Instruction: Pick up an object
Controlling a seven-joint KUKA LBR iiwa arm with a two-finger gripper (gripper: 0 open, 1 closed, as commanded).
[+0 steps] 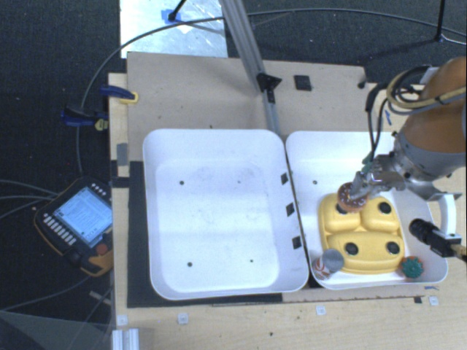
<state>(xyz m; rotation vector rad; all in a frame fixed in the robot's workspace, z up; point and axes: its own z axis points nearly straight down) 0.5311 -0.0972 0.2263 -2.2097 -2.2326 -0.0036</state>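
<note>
Over right bin [306, 159]: gripper [357, 193] is down on a small brown ring-shaped obj [349, 201], which sits on the yellow block [363, 235] at its top-left corner. Can't tell the claw's state, tips too small and blurred. No lift visible, so pick not done imo. Grey ball [332, 261] and green obj [413, 267] untouched near front wall. Left bin [157, 217] not involved.

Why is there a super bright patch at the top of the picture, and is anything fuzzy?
In the camera view, the shiny sheet on the floor behind the bench glares pale white; the white bins look evenly lit with soft shadows; the gripper above the yellow object is slightly blurred, so small details there are hard to make out.
</note>
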